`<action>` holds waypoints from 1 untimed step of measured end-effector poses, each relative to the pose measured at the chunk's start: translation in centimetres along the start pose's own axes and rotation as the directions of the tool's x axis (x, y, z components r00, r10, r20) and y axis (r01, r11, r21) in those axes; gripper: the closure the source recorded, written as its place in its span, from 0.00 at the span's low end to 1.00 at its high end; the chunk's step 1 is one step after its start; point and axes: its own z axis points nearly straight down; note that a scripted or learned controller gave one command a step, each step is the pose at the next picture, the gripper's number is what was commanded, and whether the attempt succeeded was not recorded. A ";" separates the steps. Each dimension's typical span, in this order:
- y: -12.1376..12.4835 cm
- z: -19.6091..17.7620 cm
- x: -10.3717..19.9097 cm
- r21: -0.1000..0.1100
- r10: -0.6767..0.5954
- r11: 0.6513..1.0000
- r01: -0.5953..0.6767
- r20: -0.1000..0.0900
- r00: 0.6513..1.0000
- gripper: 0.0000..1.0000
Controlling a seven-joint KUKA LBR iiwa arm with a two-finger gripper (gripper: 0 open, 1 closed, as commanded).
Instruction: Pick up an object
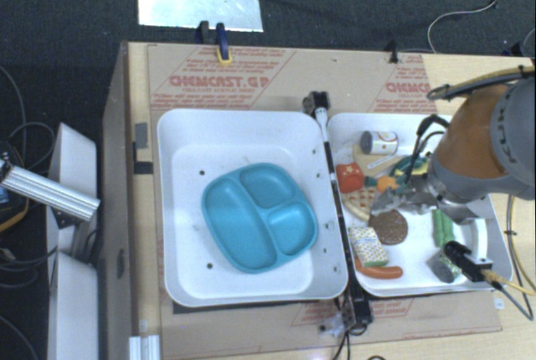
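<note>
The right bin [494, 270] holds several toy foods. Among them are a red tomato [350, 177], a white can [378, 141], a tan waffle piece [360, 202], a brown round disc [389, 226], a patterned packet [367, 244], a sausage [378, 270] and a green cucumber [441, 228]. My gripper [400, 196] hangs low over the middle of this bin, just above the brown disc and beside the waffle piece. Its dark body covers whatever lies directly under it. I see nothing clearly held between its fingers.
The left bin [180, 182] holds a blue divided plate [260, 216]. A dark grey object [448, 262] lies near the right bin's front right corner, and small orange and green pieces [394, 174] sit by the gripper. The arm's orange band [469, 141] spans the bin's right side.
</note>
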 end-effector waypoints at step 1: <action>7.9 0.1 -2.8 0.001 -0.002 1.000 0.002 0.000 1.000 0.00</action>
